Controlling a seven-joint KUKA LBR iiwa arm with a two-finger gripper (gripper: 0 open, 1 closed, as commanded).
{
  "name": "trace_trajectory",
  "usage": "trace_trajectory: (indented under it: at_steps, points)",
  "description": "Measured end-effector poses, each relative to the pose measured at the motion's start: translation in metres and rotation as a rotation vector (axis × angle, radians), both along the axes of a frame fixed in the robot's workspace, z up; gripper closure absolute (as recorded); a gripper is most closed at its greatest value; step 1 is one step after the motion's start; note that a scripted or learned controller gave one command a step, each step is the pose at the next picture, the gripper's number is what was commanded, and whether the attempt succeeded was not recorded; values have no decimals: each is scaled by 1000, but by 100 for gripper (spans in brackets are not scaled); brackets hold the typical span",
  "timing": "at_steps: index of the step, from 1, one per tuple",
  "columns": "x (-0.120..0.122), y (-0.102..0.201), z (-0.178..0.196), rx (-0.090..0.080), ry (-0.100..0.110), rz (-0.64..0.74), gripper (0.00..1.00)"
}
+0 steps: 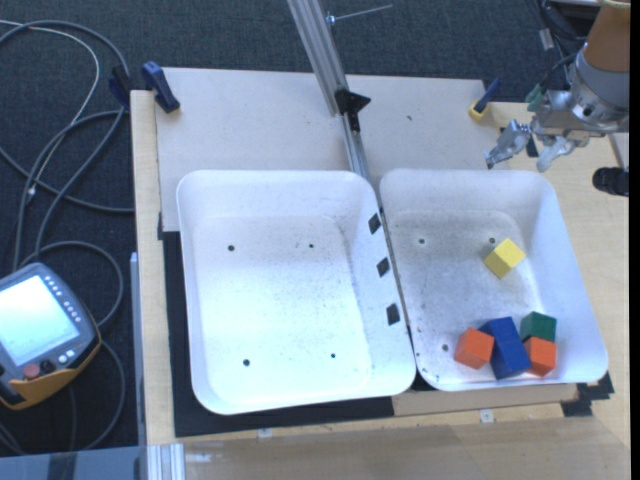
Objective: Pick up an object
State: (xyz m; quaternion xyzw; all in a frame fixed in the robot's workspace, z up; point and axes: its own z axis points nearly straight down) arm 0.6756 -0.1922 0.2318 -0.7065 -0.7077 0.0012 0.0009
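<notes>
In the right bin (565, 238) a yellow cube (504, 257) lies alone near the middle. Toward the bin's near corner sit an orange cube (475, 348), a blue block (508, 346), a green cube (539, 326) and a second orange cube (541, 356), packed close together. My gripper (527, 149) hangs above the far rim of the right bin, well clear of the cubes. Its two fingers are spread apart and nothing is between them.
The left bin (200, 218) lies beside the right one, with black tabs (383, 266) along the shared wall. A slanted metal rail (318, 43) crosses the bench behind the bins. Blue clamps (160, 86) hold the board's far corners. A pendant (40, 333) lies on the floor at left.
</notes>
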Motion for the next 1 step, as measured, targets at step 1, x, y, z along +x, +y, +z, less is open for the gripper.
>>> trace_trajectory:
  at_steps: [1]
  points:
    - [-51,-15,-126,3,7,-3,0]
